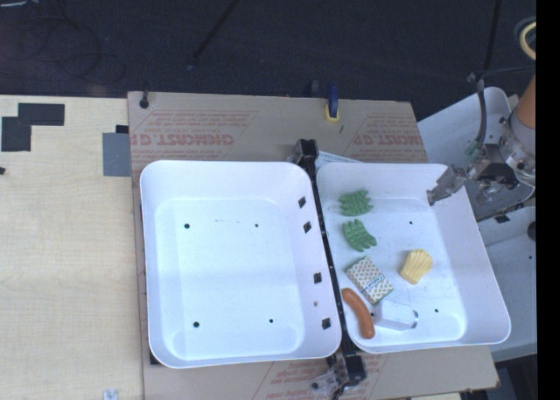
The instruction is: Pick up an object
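Observation:
The right bin point(446, 241) holds several small objects. Two green leafy pieces point(355, 203) point(358, 235) lie near its left wall. Below them are a patterned block point(369, 278), a yellow ridged piece point(416, 265), an orange-red sausage point(358, 312) and a white piece point(398, 315). My gripper point(451, 184) hangs over the bin's upper right edge, above and to the right of all the objects and touching none of them. Nothing is visibly held in it.
The left bin point(227, 263) sits beside the right one on a cardboard sheet point(227, 131). A black divider point(317, 241) with clips runs between the bins. A blue and yellow clamp point(332, 102) holds the cardboard's far edge.

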Robot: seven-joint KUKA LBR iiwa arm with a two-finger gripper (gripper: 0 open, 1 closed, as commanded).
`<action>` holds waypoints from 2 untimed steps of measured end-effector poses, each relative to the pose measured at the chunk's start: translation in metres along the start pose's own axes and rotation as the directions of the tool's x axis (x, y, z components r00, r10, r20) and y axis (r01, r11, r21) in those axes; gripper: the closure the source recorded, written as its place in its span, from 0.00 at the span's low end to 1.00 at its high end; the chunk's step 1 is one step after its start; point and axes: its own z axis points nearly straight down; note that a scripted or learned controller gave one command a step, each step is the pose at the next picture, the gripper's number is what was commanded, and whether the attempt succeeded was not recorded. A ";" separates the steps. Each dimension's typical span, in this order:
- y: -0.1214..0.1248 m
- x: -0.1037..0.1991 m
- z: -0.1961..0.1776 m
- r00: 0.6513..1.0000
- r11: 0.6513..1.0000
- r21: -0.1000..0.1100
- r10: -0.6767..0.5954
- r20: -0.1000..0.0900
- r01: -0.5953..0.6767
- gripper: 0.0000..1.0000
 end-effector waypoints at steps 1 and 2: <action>0.000 -0.001 -0.010 1.000 1.000 0.000 -0.001 0.000 0.001 1.00; 0.033 0.101 -0.018 1.000 1.000 -0.002 -0.010 -0.004 0.010 1.00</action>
